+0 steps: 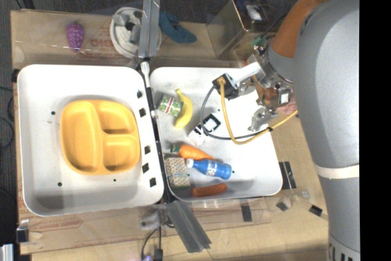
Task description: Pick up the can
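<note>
Green and white, the can [170, 106] lies touching the banana [184, 109] just left of centre, so your hand [259, 118], whose state I cannot tell, may catch the banana instead.

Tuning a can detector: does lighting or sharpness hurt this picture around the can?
Camera view: even light, no hard glare; the right bin is bright but not blown out; the can is small, its label too soft to read; a soft shadow lies inside the left bin, along its lower wall.
</note>
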